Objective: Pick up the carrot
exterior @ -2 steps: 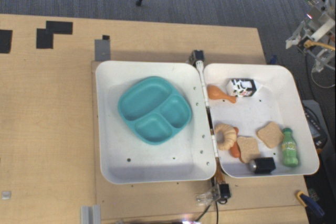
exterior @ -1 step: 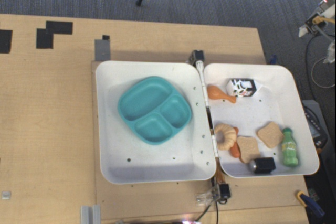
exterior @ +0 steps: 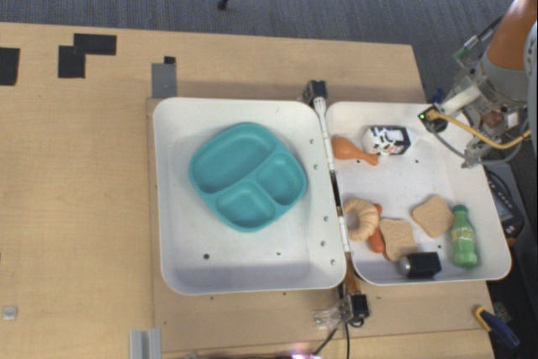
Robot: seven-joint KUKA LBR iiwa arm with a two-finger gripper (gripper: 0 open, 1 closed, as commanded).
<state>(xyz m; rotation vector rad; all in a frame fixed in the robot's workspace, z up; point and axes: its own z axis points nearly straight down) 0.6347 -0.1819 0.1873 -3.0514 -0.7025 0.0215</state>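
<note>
Two shallow white bins are sitting side by side on a pale wooden counter (exterior: pixel 76 181). At the near edge of the right bin (exterior: pixel 420 181), a stubby black cylinder (exterior: pixel 420 265) is lying on its side, with a glossy green toy bottle (exterior: pixel 462 236) just to its right. Slightly farther in, two tan toast slices (exterior: pixel 398 236) are resting flat. The carrot (exterior: pixel 375 243), smooth bright orange plastic, is poking out between the nearer slice and a pale ring-shaped pastry (exterior: pixel 361 217), which is covering much of it. Its long axis seems to be running near to far.

In the left bin (exterior: pixel 168 181), a teal divided plate (exterior: pixel 246 175) is lying flat.

Farther back in the right bin, an orange-tan toy drumstick (exterior: pixel 353 150) and a small black-and-white patterned block (exterior: pixel 387 140) are sitting apart.

The tool (exterior: pixel 476 149) is hanging over the right bin's far right rim; whether it is wide or narrow cannot be told. The carrot is lying nearward and leftward of it, well apart, likely needing a reach across the bin.
</note>
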